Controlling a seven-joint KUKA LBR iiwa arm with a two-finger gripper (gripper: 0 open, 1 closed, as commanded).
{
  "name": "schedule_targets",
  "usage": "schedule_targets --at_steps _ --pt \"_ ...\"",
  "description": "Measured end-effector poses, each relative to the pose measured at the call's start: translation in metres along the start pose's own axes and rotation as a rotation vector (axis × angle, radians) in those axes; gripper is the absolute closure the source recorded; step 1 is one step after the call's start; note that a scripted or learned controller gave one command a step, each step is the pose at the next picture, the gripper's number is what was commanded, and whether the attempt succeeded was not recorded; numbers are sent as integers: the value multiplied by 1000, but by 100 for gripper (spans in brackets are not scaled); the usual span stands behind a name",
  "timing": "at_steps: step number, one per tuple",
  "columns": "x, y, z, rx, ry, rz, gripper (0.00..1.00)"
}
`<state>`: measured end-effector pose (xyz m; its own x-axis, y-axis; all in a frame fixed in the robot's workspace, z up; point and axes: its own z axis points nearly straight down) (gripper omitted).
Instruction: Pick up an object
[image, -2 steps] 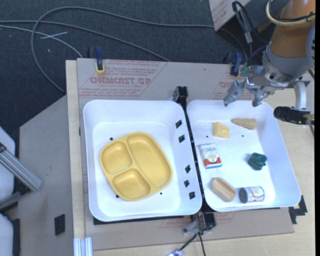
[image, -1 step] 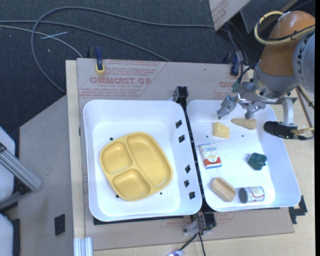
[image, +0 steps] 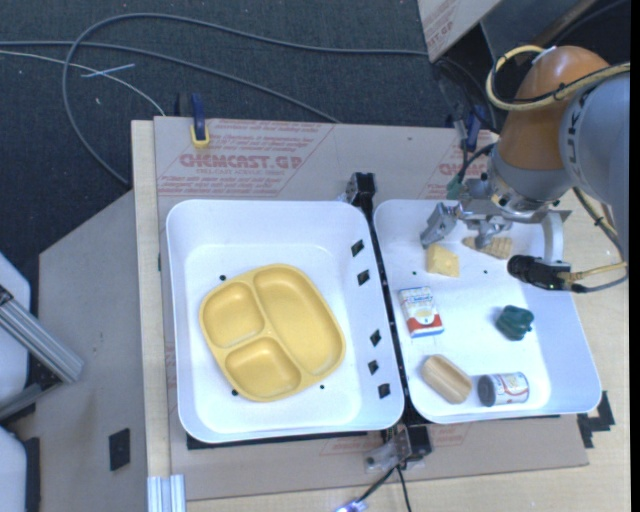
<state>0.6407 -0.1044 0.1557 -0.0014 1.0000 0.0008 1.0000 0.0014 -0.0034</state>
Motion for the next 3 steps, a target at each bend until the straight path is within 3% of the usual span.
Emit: schedule_targets --at_steps 1,2,3 --pt "-2 2 40 -1 0 1 0" --pt "-1 3 28 -4 0 1 100" --pt "-4 -5 -19 -6 -1 2 100"
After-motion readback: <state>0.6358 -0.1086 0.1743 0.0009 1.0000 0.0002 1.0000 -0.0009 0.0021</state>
